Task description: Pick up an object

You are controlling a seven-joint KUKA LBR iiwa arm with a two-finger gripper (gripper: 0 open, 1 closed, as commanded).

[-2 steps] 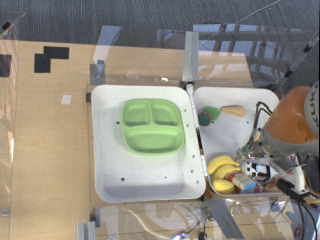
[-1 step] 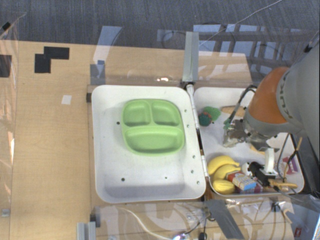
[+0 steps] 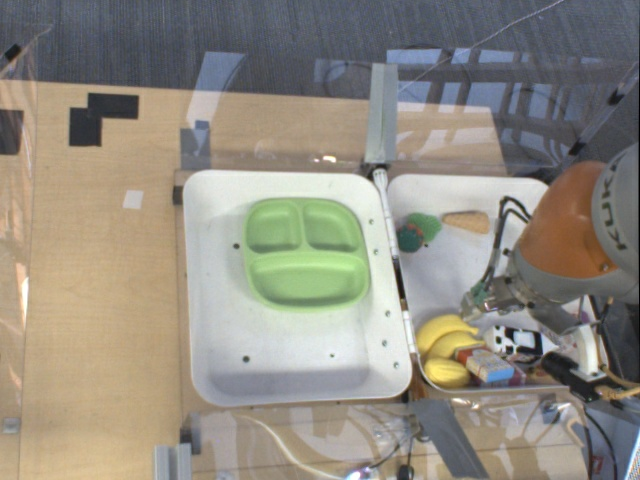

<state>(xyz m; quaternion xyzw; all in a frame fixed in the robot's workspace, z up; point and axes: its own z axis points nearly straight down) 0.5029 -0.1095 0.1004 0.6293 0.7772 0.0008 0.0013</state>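
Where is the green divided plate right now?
The green divided plate lies in the left bin, toward its far half, across the divider from the green toy.

A robotics lab: left of the pincer (image 3: 487,296), two white bins (image 3: 215,268) sit fixed on a wooden worktop (image 3: 90,268) behind clear guard panels (image 3: 20,118), with black marker patches (image 3: 100,116) far left, loose cables (image 3: 520,23) and grey carpet (image 3: 200,8) beyond.

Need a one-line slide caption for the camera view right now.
KUKA arm reaches over the right bin above the bananas; a green divided plate sits in the left bin.
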